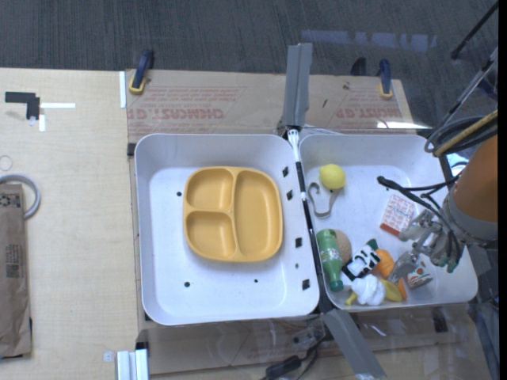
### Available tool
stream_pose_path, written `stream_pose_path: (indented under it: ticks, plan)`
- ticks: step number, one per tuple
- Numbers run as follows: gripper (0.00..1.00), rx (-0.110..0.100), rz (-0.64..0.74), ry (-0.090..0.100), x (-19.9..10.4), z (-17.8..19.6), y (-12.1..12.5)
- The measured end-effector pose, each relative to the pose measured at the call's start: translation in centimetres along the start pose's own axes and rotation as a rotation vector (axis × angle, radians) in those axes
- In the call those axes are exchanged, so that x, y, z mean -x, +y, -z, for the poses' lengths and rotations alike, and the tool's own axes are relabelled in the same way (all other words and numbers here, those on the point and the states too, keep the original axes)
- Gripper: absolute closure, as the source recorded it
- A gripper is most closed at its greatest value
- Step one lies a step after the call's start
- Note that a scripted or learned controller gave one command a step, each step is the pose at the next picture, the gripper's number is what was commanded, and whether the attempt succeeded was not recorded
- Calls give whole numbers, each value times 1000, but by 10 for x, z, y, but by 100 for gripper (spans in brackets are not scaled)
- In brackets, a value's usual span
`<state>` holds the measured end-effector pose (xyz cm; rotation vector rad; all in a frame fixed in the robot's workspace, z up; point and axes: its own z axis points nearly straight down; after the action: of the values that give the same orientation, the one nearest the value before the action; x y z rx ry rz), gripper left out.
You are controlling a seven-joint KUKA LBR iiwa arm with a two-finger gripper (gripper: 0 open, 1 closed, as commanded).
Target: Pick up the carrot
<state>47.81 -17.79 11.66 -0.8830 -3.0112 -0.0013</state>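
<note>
The carrot [383, 265] is a short orange piece in the right bin [372, 158], near its front edge, wedged between a black-and-white toy [363, 261] and a small carton [421, 276]. My gripper [421, 248] hangs over the right side of that bin, just right of the carrot and slightly above it. It is open, with nothing between its fingers. The orange-banded wrist [480, 188] comes in from the right edge.
Also in the right bin are a yellow lemon [332, 176], a green bottle [329, 258], a red-and-white packet [398, 212], a metal hook [317, 202] and a white lump [367, 291]. The left bin [158, 236] holds a yellow divided plate [234, 213]. Black cables [412, 188] trail across.
</note>
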Motion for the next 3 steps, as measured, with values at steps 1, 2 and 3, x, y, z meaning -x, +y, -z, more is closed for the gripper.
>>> stream_pose_path:
  ticks: [1,2,3]
  plan:
    - [0,2,468,-8,-6,-26,35]
    - [100,3,462,-6,-5,-20,35]
    - [100,3,52,-8,42,-11,-1]
